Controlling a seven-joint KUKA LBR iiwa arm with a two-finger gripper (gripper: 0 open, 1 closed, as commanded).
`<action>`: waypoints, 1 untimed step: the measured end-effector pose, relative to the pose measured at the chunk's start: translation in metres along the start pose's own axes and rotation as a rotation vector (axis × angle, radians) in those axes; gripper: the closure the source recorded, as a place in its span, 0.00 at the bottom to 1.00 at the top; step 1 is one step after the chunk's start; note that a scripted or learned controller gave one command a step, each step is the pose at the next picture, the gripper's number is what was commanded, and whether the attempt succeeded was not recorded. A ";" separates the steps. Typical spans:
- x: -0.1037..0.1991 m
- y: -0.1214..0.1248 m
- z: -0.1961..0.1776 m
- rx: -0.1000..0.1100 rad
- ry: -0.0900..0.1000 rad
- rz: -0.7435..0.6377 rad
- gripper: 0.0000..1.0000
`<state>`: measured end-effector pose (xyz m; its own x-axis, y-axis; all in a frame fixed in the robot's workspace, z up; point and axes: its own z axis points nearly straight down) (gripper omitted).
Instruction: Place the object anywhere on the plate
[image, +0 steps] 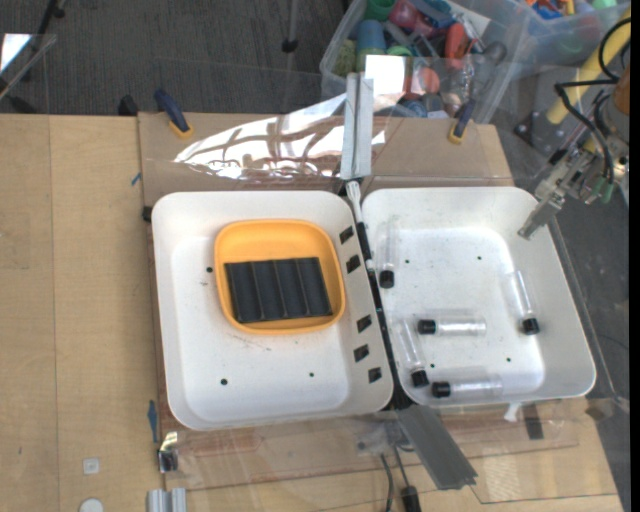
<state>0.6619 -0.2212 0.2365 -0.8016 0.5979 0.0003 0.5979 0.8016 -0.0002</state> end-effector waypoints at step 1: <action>0.000 0.000 0.000 0.000 0.000 -0.017 0.00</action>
<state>0.6620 -0.2212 0.2363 -0.8117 0.5841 0.0004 0.5841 0.8117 0.0003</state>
